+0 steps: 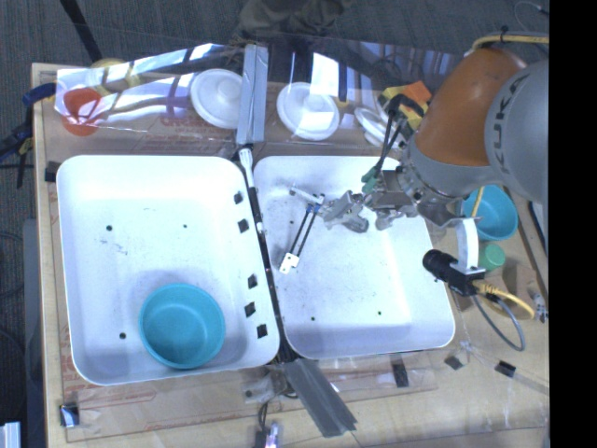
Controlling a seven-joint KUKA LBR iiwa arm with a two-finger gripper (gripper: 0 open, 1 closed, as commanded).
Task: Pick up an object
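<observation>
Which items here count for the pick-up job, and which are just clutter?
Job:
- gripper, over the right bin
- teal bowl in the left bin

Lying about:
- white lids behind the bins
- orange cup at the back left
- second teal bowl outside the bins, right

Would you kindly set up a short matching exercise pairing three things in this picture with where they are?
Things:
1. teal bowl
2. end effector
3. orange cup

Places:
A. over the right bin
B. in the left bin, near corner
C. on the bench, beyond the left bin

Pairs: 1-B, 2-A, 3-C
</observation>
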